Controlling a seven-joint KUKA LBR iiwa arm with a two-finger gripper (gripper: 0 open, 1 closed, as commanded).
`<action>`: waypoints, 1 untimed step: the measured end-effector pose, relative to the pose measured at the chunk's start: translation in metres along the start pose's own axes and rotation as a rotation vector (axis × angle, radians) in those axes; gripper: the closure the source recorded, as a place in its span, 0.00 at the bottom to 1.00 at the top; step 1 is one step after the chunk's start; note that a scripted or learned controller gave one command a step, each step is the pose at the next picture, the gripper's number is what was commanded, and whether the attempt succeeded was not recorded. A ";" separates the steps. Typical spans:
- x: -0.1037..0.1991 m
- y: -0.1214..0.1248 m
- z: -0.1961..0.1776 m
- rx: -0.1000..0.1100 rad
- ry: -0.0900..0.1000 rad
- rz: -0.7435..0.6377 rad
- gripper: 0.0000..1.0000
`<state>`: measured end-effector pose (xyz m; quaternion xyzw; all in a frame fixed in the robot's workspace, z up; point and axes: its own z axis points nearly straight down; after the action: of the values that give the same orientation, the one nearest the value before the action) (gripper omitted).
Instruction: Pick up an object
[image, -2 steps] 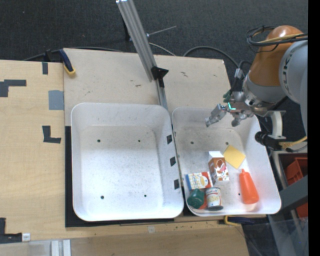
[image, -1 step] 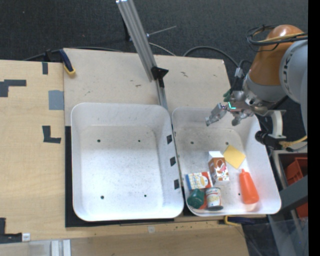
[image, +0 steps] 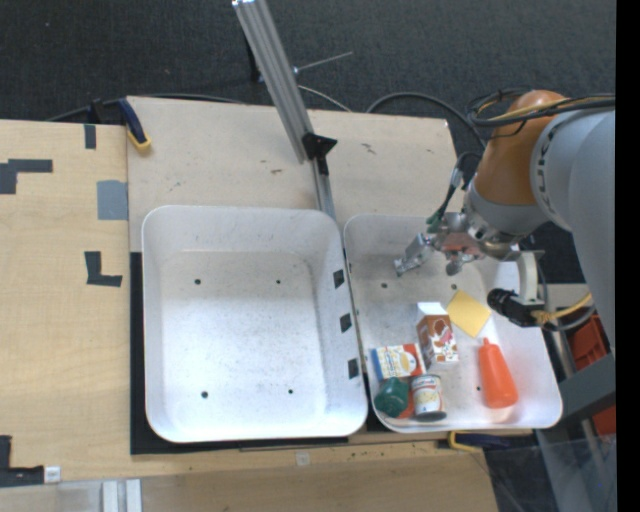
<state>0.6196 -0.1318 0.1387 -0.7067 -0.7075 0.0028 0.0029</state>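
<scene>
Dark carpet lies behind a pale wooden bench (image: 60, 330), and on the bench two shallow white bins stand side by side, their rims touching. From where I stand the left bin (image: 160, 300) has only small dark specks on its floor, and the right bin (image: 375, 250) keeps all the objects in its near half: a yellow block (image: 468, 313), a small brown carton (image: 437, 339), an orange bottle (image: 496, 375), a flat packet (image: 396, 359), a green round thing (image: 393, 396) and a small can (image: 427, 396), all close together. A slanted metal rail (image: 280, 80) crosses the far side of the bench. The grey arm (image: 560, 170) comes in from the right, and its gripper (image: 425, 250) hangs over the bare far part of the right bin, well apart from the pile. Nothing is between its fingers, but I cannot tell whether they are spread or closed, because they are too small and blurred. I judge the pick is not begun yet; the step in hand is the approach. The next move would need the gripper to travel toward the near half, choose one object with free sides, perhaps the yellow block or the bottle, and descend over it.
</scene>
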 end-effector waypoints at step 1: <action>0.001 0.000 0.052 -0.007 -0.002 0.000 0.00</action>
<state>0.6192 -0.1313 0.0868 -0.7066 -0.7076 0.0010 -0.0002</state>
